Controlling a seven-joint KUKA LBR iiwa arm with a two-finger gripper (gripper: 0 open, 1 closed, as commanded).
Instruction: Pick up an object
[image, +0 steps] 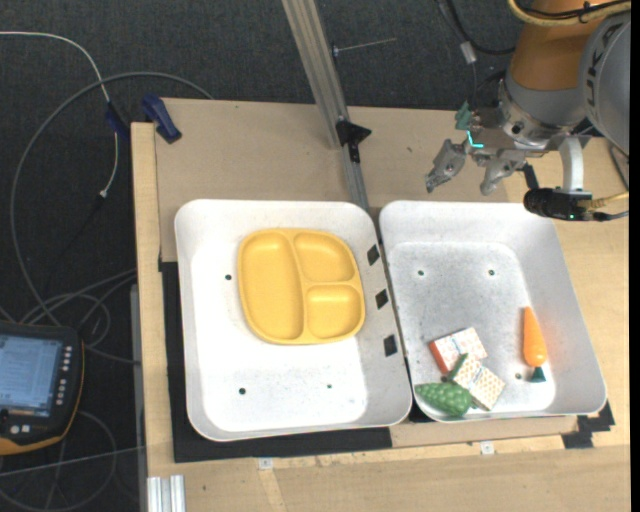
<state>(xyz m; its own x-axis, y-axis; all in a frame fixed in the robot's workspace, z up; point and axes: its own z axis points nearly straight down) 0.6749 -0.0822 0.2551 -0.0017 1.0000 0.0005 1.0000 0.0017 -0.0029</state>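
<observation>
The tool (468, 176) hangs open and empty above the desk (260, 150), behind the right bin (455, 225) with its toy carrot (534, 338).

Arm (575, 60): grey casing, broad orange band above wrist. Wrist hardware silver metal with a small teal light. Tool (468, 172): two grey metal fingers (443, 165). Black cylindrical module off the side, thin cable attached.
</observation>
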